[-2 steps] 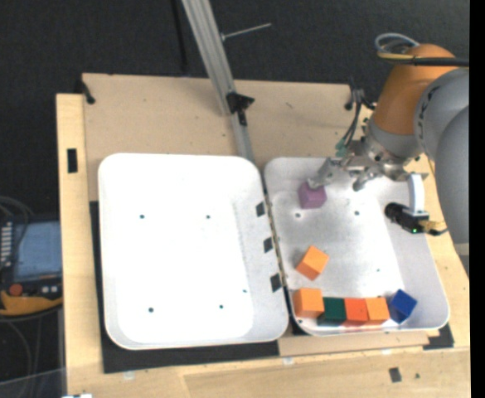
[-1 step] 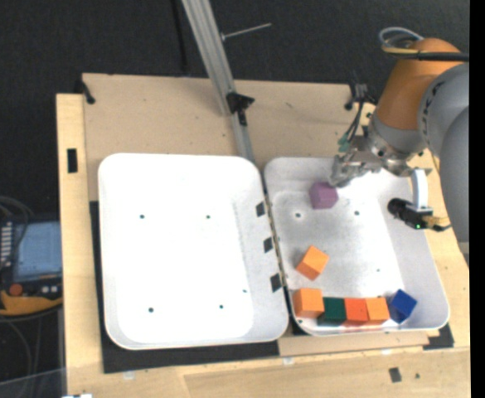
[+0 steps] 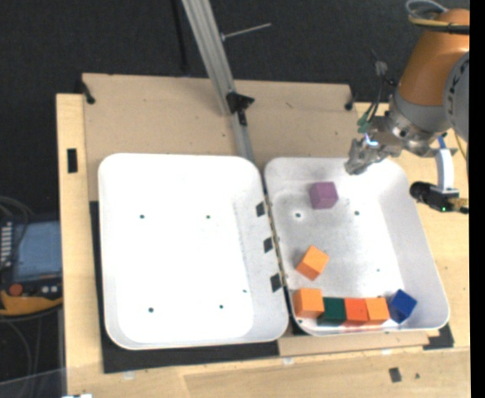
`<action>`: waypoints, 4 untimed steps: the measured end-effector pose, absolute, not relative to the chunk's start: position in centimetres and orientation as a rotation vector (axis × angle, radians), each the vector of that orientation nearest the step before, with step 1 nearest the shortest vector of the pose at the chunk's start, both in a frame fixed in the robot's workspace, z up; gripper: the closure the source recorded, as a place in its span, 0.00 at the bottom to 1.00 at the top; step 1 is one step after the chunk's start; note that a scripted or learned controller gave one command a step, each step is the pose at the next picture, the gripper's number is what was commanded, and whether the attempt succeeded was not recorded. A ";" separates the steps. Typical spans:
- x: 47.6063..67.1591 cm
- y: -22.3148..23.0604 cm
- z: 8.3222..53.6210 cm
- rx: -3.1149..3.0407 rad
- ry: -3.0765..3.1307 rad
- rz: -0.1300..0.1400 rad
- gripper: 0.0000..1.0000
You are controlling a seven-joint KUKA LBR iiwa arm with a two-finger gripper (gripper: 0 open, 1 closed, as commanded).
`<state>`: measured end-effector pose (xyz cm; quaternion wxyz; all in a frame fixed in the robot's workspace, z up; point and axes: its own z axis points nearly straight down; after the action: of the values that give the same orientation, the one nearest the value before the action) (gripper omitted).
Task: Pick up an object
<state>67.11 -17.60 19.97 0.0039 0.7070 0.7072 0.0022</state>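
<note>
blocks (image 3: 354, 308) line the right bin's (image 3: 414, 222) near wall (gripper (image 3: 356, 161) above far edge).

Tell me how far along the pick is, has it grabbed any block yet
Nothing looks picked yet. The tool is over the far edge of the right bin, with no block seen in it. The purple block lies nearest; the orange block and the row along the near wall also lie in the bin. Descent, grasp and lift remain.
</note>
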 end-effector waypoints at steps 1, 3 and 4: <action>67.2 -17.8 25.5 2.214 2.218 0.007 1.00; 63.6 -7.9 25.4 2.215 2.229 0.002 1.00; 60.9 -2.6 24.5 2.216 2.230 -0.001 1.00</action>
<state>60.92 -2.62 24.45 -0.0009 0.7049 0.7093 -0.0003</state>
